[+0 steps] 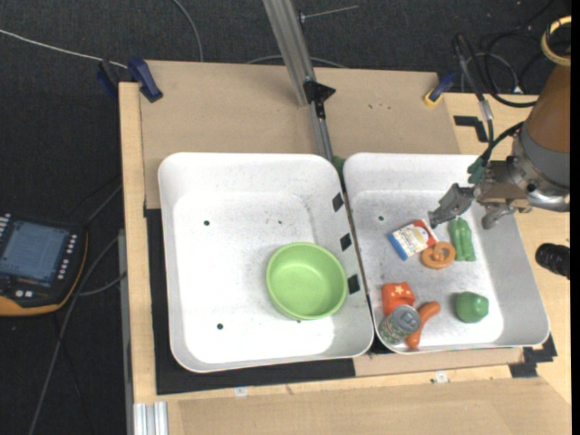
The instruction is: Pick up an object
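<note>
The right bin (pixel 381 188) holds several small items: a blue, white and red packet (pixel 410 238), an orange ring (pixel 439 257), a long green piece (pixel 463 240), a red block (pixel 397 294), a grey round can (pixel 400 321), an orange carrot-like piece (pixel 425 314) and a round green item (pixel 470 307). My gripper (pixel 471 213) hangs over the bin's upper right part, just above the long green piece. It is open, its two dark fingers spread apart, and nothing sits between them.
A green bowl (pixel 306 281) lies in the left bin (pixel 208 188), close to the wall shared by the two bins. A metal pole (pixel 290 34) rises from behind the bins. Cables run along the bench's right side.
</note>
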